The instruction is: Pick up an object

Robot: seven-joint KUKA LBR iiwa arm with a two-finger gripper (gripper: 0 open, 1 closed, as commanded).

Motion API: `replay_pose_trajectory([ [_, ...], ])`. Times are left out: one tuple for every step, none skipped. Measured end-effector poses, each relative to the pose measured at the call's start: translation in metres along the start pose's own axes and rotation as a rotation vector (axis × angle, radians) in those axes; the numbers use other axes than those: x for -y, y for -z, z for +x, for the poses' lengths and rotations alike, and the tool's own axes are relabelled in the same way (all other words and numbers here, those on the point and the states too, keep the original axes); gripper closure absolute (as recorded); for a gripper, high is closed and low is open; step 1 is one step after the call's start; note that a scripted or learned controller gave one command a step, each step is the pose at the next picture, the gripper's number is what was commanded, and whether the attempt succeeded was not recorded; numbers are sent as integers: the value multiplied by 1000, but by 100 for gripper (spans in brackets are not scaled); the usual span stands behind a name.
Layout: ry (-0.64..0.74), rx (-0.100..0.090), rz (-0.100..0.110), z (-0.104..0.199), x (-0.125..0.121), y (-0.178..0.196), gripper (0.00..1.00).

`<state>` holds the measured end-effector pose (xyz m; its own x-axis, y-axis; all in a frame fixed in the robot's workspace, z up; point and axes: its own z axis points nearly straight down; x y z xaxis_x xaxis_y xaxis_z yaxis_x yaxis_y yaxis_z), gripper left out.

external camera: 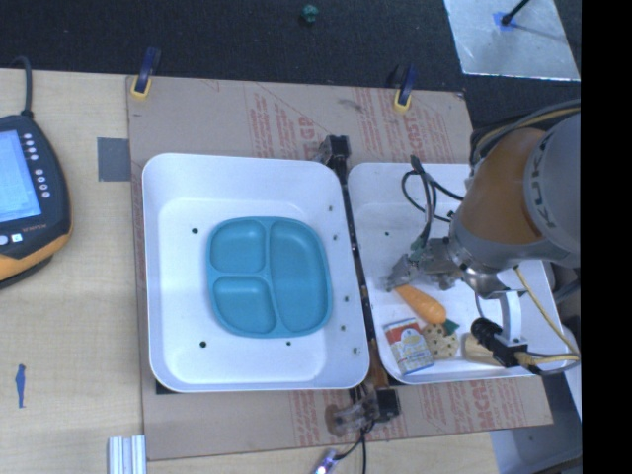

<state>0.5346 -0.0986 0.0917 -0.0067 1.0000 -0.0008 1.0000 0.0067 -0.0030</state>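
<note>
I see a blue divided plate point(269, 276) in the left bin point(158, 265). In the right bin point(380, 191), a small carton point(408, 347) and cracker point(440, 342) lie at six o'clock of an orange carrot point(422, 303), its long axis running ten-to-four. My gripper point(413, 266) touches its upper end; I cannot tell its opening.

You see a turquoise divided plate point(269, 276) in the white left bin point(168, 265), an orange carrot point(422, 303) in the white right bin point(380, 205), and blue clamps point(146, 70) on brown cardboard point(237, 117).
</note>
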Motion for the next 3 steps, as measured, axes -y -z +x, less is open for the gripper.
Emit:
replay_pose_trajectory([
  [-1,0,1,-25,23,0,0],
  [0,0,0,-2,-11,0,0],
  [0,0,1,-1,28,0,0],
])
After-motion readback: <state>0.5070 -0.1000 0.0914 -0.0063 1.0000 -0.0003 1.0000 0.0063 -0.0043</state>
